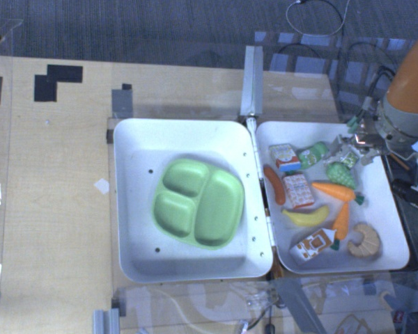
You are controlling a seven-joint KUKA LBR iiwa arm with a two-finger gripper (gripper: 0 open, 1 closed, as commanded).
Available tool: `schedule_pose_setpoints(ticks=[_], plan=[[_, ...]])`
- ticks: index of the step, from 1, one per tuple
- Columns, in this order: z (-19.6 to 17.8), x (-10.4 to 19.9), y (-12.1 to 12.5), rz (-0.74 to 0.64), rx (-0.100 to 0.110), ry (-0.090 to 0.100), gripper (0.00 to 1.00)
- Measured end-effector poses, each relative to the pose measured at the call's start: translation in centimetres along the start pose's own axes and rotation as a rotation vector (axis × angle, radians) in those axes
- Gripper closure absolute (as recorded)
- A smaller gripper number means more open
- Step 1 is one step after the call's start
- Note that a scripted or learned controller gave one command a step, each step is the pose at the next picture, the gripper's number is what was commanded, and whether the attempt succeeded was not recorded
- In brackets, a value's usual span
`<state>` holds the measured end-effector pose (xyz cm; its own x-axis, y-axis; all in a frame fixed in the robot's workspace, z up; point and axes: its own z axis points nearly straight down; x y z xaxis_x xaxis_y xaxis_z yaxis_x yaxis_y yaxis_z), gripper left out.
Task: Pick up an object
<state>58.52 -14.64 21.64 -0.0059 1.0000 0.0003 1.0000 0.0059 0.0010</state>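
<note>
The gripper (353,147) hung over the right bin (398,252), just above a green vegetable toy (339,172); whether it was open could not be told. A good pick needed a straight descent, avoiding the orange carrot (333,191) just below the green toy.

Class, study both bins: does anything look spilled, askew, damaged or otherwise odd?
Nothing looks spilled or broken. The green divided plate lies flat in the left bin, turned slightly askew to its walls. The toy foods in the right bin are jumbled: one carrot crosses above another, and the sausage lies along the left wall.
</note>
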Motion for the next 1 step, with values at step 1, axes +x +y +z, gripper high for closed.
schedule_pose_setpoints(ticks=[1], plan=[[11.4, -0.85, 0.71, -0.052, -0.017, -0.003, 0.0]])
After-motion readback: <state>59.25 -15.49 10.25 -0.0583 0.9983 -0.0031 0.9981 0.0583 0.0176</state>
